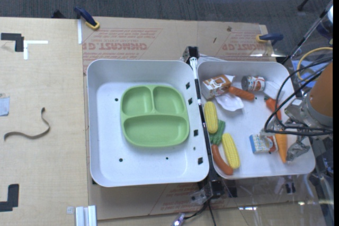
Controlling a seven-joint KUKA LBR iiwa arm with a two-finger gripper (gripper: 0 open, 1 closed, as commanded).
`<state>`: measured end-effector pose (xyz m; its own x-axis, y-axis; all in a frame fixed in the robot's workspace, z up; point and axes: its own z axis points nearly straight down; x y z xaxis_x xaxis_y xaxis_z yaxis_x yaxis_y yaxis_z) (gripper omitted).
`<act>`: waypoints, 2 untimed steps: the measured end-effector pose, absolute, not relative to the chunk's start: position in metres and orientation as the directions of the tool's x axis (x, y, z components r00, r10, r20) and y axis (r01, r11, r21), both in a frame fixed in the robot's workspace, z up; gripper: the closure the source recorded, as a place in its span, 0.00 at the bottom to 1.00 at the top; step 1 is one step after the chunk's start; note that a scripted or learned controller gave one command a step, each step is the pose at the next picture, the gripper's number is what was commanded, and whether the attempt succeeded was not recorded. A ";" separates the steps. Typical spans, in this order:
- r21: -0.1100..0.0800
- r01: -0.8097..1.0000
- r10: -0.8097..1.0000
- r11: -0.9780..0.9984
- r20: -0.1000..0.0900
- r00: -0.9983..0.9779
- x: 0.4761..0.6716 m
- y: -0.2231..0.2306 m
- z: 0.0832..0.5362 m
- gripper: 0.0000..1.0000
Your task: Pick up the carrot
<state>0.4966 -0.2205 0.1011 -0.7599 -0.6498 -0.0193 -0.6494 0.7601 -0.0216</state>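
Left, green tray (pixel 155 115) in bin (pixel 100 129), right bin (pixel 249 166) holding carrot (pixel 281 146), corn (pixel 230 150)

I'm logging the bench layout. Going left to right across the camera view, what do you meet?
Dark cord on the bench → green divided plate → upper corn cob → small can → carrot → gripper.

Two white bins (pixel 100 114) sit on a tan cardboard sheet (pixel 132 42) printed with red lettering. The left bin holds a pale green divided plate (pixel 155 116). The right bin holds two yellow corn cobs (pixel 230 150) with green husks, an orange carrot (pixel 281 146), a reddish-orange sausage (pixel 221 163) and a small blue-and-white packet (pixel 259 144). The arm (pixel 323 95) is orange above grey.
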 end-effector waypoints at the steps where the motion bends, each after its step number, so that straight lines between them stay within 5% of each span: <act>1: -0.028 -0.837 -0.838 0.546 -0.009 -0.546 0.499 -0.209 0.101 0.00; 2: -0.033 -0.837 -0.838 0.546 -0.017 -0.546 0.503 -0.206 0.113 1.00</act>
